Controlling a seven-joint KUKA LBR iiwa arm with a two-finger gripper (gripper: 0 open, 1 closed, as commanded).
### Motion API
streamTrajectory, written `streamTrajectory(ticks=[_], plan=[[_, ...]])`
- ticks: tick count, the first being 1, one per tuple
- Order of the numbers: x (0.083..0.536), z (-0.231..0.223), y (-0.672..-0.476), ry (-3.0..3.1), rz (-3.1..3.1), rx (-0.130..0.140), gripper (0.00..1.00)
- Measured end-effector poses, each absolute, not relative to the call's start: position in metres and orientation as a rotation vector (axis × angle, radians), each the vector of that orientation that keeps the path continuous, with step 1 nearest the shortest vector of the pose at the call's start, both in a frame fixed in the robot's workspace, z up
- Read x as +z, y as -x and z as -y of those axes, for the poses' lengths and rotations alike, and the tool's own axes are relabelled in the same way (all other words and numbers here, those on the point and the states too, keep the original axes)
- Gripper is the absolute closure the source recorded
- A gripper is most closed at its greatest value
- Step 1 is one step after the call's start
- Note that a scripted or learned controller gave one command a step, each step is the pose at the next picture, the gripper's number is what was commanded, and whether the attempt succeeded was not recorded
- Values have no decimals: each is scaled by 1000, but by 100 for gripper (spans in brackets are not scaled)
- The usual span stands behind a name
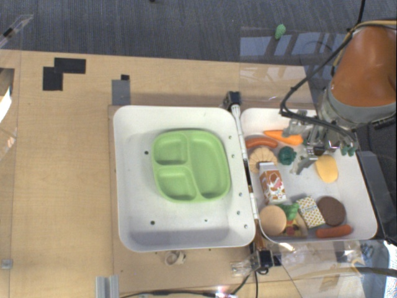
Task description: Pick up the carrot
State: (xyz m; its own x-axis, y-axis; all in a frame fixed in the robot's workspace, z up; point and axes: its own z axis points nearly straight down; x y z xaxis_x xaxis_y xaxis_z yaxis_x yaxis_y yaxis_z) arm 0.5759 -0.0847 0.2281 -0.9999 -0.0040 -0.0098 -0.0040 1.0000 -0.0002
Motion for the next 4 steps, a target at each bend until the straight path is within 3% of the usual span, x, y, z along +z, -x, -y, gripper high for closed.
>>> streamTrajectory(ticks=[1, 2, 3, 4], plan=[[214, 143, -641, 253, -3119, -4, 0], [151, 170, -671, 594, -3074, -2, 0], [96, 172, -676, 1151, -2896, -23, 0], [96, 162, -647, 1437, -2767, -30, 0]])
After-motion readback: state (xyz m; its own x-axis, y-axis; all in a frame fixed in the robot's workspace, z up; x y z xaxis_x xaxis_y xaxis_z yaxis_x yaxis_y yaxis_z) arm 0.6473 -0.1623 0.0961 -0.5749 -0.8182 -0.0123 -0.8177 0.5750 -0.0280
